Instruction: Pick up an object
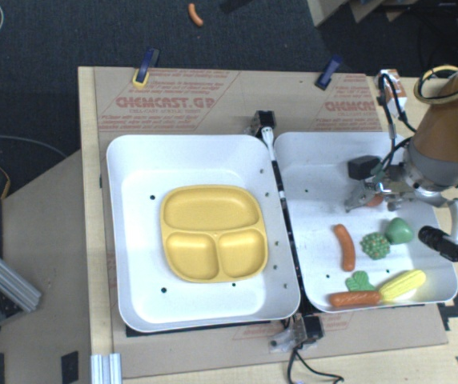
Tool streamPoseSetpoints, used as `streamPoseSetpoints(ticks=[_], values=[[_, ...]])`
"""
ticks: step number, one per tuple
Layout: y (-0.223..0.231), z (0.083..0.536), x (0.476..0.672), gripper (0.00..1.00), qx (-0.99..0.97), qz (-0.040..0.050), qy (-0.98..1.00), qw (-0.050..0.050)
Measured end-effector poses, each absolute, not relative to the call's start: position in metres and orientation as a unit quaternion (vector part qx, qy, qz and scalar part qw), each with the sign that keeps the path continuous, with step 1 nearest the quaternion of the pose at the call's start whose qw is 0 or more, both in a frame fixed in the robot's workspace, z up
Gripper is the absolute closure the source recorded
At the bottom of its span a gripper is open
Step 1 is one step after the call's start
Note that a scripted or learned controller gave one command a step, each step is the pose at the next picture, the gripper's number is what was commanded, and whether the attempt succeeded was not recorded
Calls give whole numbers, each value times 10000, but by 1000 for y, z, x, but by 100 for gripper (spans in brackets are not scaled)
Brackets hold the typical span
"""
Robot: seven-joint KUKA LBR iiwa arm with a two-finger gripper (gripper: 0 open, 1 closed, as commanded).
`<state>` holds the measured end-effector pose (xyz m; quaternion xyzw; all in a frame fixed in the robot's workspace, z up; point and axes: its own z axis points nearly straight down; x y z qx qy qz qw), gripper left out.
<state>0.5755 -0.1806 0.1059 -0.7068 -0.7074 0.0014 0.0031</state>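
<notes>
Gripper (pixel 371 197) low in the right bin (pixel 309 166), on or just over a small orange piece (pixel 375 202), finger spread too blurred to tell; step looks like the grasp itself, next needing a firm close, then straight lift.

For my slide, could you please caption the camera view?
Gripper lowered into the right bin above toy food; yellow tray in the left bin.
</notes>
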Motion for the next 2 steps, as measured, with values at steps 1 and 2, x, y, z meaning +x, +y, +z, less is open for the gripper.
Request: streamPoseSetpoints(ticks=[1,2], values=[[-180,83,575,0,-7069,10,-7073,22],[-180,96,576,100,-7073,-1,-7069,-1]])
